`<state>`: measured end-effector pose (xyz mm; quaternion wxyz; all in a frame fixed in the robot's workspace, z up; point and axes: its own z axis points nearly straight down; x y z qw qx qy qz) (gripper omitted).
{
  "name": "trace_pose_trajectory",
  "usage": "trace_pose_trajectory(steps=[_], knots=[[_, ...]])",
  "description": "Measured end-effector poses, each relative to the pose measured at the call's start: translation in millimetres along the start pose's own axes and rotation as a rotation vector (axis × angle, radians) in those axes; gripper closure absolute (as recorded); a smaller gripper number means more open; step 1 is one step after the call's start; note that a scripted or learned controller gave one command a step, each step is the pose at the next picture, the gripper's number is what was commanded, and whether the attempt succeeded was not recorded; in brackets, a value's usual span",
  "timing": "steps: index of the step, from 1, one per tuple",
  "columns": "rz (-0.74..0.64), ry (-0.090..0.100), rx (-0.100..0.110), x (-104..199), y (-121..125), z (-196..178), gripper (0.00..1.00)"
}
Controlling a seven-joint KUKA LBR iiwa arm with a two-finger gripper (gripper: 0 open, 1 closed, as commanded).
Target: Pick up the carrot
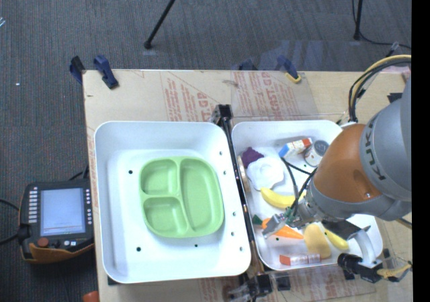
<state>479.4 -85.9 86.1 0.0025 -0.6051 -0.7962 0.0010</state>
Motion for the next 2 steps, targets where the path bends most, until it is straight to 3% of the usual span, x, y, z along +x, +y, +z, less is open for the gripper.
trace_pose_trajectory(steps=[1, 2], knots=[[-0.005, 0.002, 0.003, 0.9, -0.2, -8.6, 1.00], [0.190, 0.000, -0.006, 91.6, 58.2, -101.9, 1.00]])
